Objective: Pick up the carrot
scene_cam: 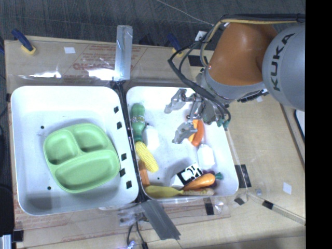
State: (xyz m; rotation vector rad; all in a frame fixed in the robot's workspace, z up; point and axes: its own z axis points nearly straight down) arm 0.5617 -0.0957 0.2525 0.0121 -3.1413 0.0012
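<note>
An orange carrot (pixel 197 132) lies in the right bin (pixel 165 96) near its right wall, partly under the gripper's lower finger. A second orange carrot with a green top (pixel 203 180) rests near the bin's front right corner. My gripper (pixel 179 118) hangs over the middle of the right bin, its two fingers (pixel 175 102) spread apart and pointing left. It is open, and only the white bin floor shows between the fingertips. The nearer carrot sits just right of the lower fingertip, beside it rather than between the fingers.
In the right bin are a green bottle-like item (pixel 137 117), a corn cob (pixel 147 156), a white piece (pixel 206 155), a black-and-white item (pixel 190 173), a banana (pixel 163 192) and an orange piece (pixel 143 177). The left bin holds a green divided plate (pixel 80 157).
</note>
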